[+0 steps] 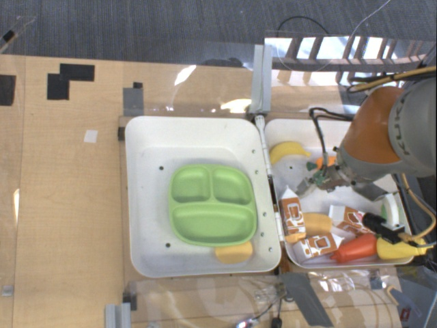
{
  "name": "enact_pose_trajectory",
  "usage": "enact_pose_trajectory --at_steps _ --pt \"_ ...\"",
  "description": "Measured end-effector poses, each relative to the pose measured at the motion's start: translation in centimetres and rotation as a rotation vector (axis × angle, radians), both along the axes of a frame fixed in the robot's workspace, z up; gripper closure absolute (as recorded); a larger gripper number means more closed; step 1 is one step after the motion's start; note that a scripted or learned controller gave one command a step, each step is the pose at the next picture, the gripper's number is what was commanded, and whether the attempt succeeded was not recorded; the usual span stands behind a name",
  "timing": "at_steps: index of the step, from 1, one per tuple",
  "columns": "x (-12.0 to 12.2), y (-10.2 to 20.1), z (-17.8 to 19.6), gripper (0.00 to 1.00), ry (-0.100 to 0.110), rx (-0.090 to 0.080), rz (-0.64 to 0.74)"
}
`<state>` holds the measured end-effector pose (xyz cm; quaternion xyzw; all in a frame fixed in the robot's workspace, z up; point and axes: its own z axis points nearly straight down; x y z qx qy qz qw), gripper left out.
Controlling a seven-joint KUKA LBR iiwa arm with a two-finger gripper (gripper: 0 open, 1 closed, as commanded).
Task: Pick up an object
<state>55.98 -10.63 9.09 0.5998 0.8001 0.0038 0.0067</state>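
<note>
The right bin (274,183) holds the loose objects. A yellow rounded piece (287,150) lies at its far left. Brown-and-white cartons (292,214) (319,244) (351,219) sit near the front, with an orange-yellow piece (316,222) between them. A red pepper-like item (355,249) and a yellow item (397,253) rest at the front right. My gripper (319,177) reaches down into the middle of this bin, above the cartons and right of the yellow rounded piece. The wrist hides what lies under it.
The left bin (147,183) carries a green divided plate (212,206), and a yellow-orange lump (234,253) lies at the plate's front edge. A metal divider (259,87) stands between the bins at the back. Wooden bench surface (61,197) stretches to the left.
</note>
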Motion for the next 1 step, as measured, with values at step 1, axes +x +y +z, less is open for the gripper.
enact_pose_trajectory --at_steps 1 --pt "6.98 -1.31 -0.19 0.0 0.003 0.002 -0.113"
